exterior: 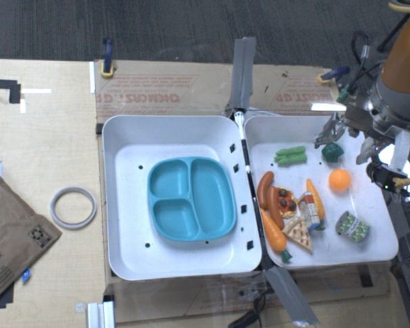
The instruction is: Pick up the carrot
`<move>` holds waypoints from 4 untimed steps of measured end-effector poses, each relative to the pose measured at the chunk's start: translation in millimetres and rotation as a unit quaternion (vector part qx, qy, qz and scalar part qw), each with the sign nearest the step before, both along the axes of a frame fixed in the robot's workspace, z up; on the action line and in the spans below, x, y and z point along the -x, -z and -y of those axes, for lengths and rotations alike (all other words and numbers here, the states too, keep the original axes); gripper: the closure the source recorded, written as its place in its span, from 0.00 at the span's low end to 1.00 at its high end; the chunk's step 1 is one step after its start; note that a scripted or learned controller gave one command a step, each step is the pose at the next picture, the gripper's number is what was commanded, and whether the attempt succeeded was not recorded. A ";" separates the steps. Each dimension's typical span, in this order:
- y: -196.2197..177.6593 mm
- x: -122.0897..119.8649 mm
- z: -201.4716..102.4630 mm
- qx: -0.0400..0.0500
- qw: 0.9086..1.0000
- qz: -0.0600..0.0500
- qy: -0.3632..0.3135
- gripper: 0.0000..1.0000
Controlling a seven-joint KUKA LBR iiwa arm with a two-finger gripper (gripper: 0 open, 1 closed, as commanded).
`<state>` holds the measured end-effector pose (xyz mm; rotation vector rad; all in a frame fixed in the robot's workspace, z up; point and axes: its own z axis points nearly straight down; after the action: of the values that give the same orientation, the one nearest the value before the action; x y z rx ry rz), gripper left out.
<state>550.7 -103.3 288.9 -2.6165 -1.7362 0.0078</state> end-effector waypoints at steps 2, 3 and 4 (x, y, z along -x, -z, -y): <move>197.7 -13.2 69.8 -0.001 1.000 0.002 -0.017 0.00; 197.7 -24.0 90.0 0.000 0.997 0.002 0.076 0.00; 189.6 -23.8 89.8 0.000 0.997 0.000 0.074 1.00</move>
<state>574.5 -193.1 99.4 -2.7377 -1.5381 0.0068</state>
